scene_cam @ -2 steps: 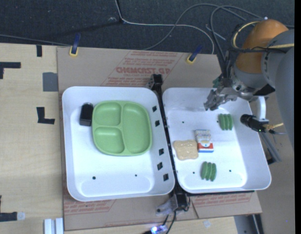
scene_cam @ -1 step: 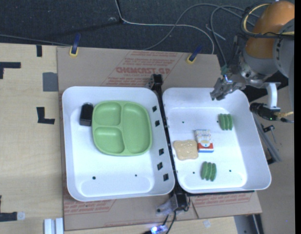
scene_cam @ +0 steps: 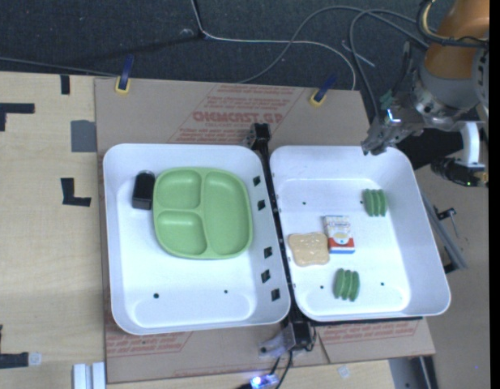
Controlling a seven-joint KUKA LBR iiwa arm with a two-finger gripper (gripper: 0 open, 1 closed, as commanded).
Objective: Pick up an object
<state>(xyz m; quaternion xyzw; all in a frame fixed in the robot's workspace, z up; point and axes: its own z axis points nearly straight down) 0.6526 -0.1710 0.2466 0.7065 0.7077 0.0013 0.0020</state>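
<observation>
The right bin (scene_cam: 395,168) holds a tan toast-shaped piece (scene_cam: 308,249), a small white carton with red and blue print (scene_cam: 339,234), and two green ridged pieces, one near the right wall (scene_cam: 374,203) and one near the front (scene_cam: 346,284). My gripper (scene_cam: 378,143) hangs over the bin's back right corner, above and apart from all of these. Nothing shows between its fingers, which are dark and small against the rim.
The left bin (scene_cam: 124,241) holds a green divided plate (scene_cam: 203,212) with a small black block (scene_cam: 143,190) beside its left edge. Black clips (scene_cam: 264,209) run along the seam between the bins. Cables (scene_cam: 314,23) trail across the dark floor behind the bench.
</observation>
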